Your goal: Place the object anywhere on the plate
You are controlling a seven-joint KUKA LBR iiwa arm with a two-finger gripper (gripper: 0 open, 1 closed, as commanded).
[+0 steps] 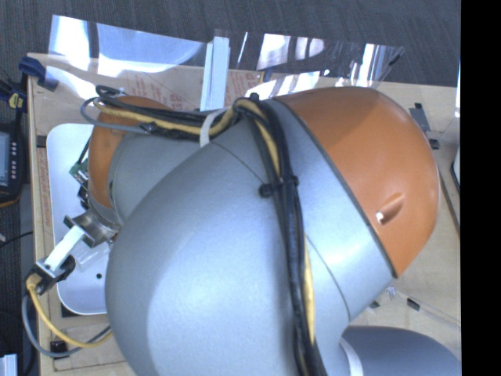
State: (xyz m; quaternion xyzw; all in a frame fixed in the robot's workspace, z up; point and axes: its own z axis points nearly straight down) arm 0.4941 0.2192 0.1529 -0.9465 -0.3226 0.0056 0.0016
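Grey arm with orange band (258,233) bulking over shallow white bin (63,151) at nine o'clock. Gripper state, object, plate: cannot tell. Step probably reaching into bin; next calls for clearer sight.

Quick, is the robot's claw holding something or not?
Gripper: cannot be told. The big grey arm blocks the camera, covering most of the white bin beneath it.
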